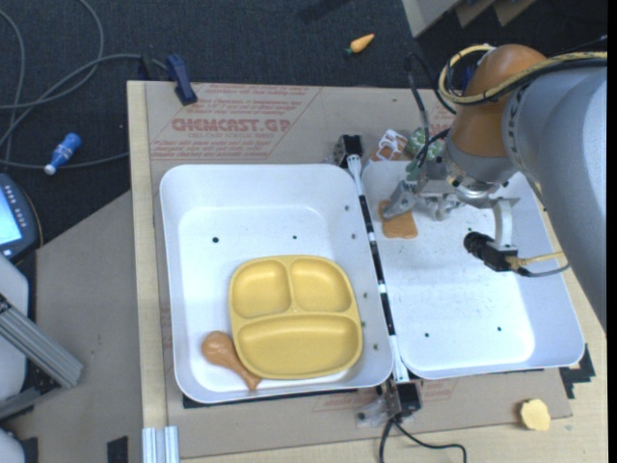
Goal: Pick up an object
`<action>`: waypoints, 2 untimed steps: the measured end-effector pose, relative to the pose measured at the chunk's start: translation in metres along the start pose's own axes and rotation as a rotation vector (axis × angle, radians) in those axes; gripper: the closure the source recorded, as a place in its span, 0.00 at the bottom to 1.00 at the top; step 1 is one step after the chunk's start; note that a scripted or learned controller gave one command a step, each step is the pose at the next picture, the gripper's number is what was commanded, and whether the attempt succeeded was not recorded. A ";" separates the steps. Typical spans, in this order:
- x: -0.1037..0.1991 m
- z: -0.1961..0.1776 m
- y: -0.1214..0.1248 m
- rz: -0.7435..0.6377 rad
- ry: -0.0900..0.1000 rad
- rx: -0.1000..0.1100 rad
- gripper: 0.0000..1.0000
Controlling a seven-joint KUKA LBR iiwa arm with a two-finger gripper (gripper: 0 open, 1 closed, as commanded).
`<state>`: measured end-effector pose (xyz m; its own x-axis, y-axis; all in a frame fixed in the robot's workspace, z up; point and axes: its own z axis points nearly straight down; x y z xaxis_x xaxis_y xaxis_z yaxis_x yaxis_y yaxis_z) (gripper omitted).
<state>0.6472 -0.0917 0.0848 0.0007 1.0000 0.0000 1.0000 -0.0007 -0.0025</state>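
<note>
My gripper (416,207) hangs low over the far left corner of the right bin (482,326), and it looks open. A flat orange-brown piece (401,226) lies on the bin floor just in front of the left finger (391,206), touching or nearly touching it. Nothing shows between the fingers. In the left bin (193,210) a yellow divided plate (294,314) rests near the front. An orange drumstick-shaped toy (228,353) lies against the plate's front left edge.
A black cable connector (485,249) hangs off the wrist over the right bin. Crumpled wrappers (393,146) lie behind that bin. A blue clip (179,77), a yellow chunk (534,414) and an orange bit (362,41) lie outside the bins.
</note>
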 end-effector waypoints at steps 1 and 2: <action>0.000 0.000 0.009 -0.002 -0.001 -0.005 0.00; -0.001 0.000 0.011 -0.002 -0.001 -0.005 0.00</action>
